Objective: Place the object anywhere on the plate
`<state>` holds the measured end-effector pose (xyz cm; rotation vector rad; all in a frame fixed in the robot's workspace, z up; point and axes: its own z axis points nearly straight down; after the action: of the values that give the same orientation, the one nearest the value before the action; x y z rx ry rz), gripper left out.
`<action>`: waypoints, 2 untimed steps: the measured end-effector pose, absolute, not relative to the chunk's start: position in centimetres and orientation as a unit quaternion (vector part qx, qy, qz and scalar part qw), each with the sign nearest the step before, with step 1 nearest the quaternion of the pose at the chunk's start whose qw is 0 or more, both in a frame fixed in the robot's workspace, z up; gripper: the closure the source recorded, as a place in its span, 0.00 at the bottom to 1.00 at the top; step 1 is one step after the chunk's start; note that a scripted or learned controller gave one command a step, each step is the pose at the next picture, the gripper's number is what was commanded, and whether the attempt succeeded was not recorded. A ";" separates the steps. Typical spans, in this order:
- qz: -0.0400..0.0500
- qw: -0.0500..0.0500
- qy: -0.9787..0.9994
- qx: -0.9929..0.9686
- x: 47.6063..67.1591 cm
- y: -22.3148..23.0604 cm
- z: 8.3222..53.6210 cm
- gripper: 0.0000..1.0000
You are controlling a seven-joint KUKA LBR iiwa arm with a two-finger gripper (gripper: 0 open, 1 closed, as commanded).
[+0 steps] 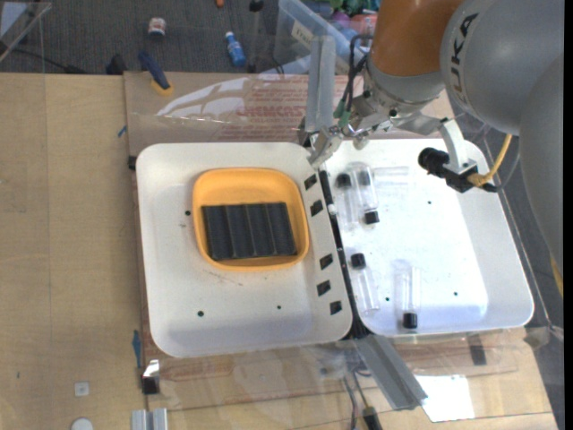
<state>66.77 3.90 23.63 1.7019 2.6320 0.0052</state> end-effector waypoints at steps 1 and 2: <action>0.001 0.003 0.883 0.470 66.7 4.7 23.8 0.00; 0.002 0.004 0.909 0.417 66.7 5.2 24.0 0.00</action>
<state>66.73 5.17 24.03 1.3071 2.8485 0.0048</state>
